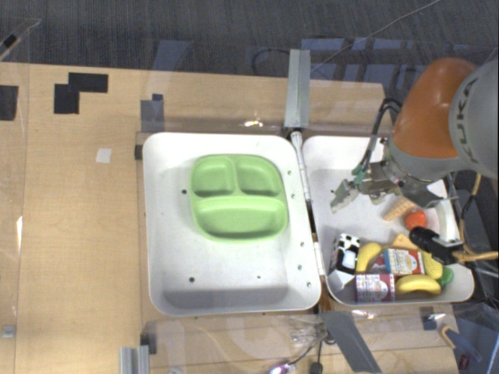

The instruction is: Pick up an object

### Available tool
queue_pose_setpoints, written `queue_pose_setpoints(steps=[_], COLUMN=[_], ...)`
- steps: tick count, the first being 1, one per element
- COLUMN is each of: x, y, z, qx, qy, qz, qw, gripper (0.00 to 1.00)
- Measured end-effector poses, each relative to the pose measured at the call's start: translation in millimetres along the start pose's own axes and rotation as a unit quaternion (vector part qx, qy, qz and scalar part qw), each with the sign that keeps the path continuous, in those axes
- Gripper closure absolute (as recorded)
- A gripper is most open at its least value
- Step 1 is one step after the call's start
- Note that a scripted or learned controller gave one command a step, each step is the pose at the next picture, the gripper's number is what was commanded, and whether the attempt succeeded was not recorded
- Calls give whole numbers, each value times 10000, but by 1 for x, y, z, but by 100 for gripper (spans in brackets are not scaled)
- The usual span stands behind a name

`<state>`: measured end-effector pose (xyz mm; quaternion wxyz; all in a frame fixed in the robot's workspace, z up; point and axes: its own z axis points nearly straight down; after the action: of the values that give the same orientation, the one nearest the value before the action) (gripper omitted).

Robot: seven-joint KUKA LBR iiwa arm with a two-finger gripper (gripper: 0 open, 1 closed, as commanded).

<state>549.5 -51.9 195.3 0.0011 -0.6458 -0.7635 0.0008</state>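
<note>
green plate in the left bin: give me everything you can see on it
The green plate is a light green divided tray, plastic by the look of it, roughly square with rounded corners. It has three compartments: two small ones at the far side and one wide one at the near side, all with nothing in them. It lies flat, right side up, slightly turned, near the middle of the left bin, resting on the bin's white floor. Nothing else touches it; the gripper is over the right bin.

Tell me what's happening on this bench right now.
A grey robot arm reaches in from the right, with its gripper over the right bin, nothing visibly between its fingers. Toy items, including two bananas, sit piled at that bin's near end. The left bin holds a green divided plate.
</note>
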Motion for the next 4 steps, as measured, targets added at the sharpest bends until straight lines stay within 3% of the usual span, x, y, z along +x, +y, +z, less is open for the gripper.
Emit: queue_pose_setpoints(steps=[1, 2, 3, 4], x=[-39, -31, -27, -12], y=[-38, -58, -56, 38], z=[77, 103, 95, 14], qx=[1, -157, -149, 0], qy=[1, -23, 18, -4], qz=[-215, -187, -205, 716], qw=[9998, 9997, 9997, 9974], gripper=[0, 0, 100, 100])
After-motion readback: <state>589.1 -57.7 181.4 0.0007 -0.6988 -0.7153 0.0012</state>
